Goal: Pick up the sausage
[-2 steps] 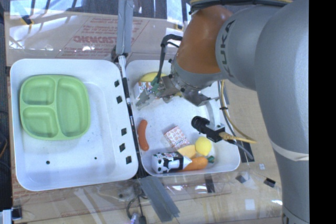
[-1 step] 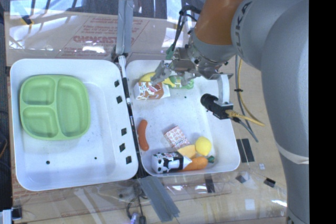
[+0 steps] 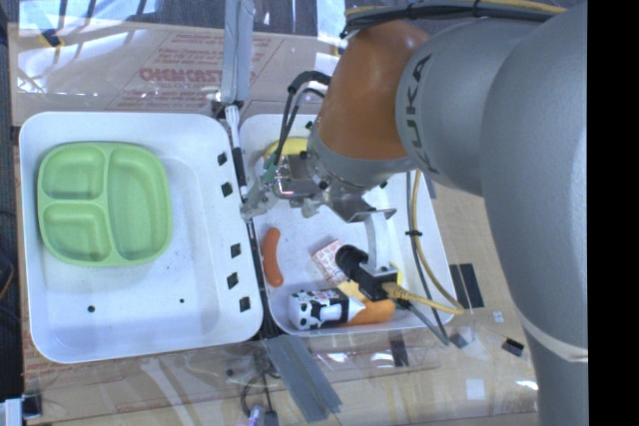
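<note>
The tool (image 3: pixel 283 183) hangs over the upper part of the right bin (image 3: pixel 424 214); whether it is released or clenched cannot be told. The orange sausage (image 3: pixel 271 256) lies below it by the bin's left wall. A green plate (image 3: pixel 103 203) sits in the left bin (image 3: pixel 130 329).

Two shallow white plastic bins sit side by side; the left bin (image 3: pixel 200 314) holds one light-green three-compartment plate (image 3: pixel 103 204). The right bin (image 3: pixel 290 324) holds one orange-red sausage (image 3: pixel 272 256); near it, one small black-and-white toy (image 3: pixel 318 308).
</note>
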Tool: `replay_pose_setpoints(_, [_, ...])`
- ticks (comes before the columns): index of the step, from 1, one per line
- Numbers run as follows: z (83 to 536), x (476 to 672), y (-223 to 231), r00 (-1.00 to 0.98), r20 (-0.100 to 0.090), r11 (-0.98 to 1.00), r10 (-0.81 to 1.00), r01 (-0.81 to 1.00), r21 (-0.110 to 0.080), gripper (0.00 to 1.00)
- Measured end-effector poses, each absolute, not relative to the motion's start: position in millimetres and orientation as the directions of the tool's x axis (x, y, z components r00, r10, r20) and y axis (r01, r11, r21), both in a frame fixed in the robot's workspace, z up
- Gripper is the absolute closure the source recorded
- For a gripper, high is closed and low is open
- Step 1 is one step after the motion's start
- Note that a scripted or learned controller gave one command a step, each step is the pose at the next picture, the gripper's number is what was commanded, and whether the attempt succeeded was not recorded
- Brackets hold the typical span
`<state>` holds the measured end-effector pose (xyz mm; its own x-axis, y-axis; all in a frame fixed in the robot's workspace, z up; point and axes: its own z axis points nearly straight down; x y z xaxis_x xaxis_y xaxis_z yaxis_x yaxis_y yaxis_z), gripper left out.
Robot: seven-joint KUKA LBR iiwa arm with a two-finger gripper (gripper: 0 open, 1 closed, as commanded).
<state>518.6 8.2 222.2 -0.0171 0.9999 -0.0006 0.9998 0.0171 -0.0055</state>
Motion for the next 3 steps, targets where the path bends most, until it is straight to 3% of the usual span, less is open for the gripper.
replay_pose_setpoints(1, [191.0,475.9,8.5,-0.414,0.002,0.414,0.91,0.91,-0.004,0.0])
replay_pose_setpoints(2, [191.5,476.4,-61.6,-0.445,0.001,0.445,0.896,0.896,-0.001,0.0])
replay_pose_setpoints(3, [191.5,476.8,11.3,-0.402,0.001,0.402,0.916,0.916,-0.001,0.0])
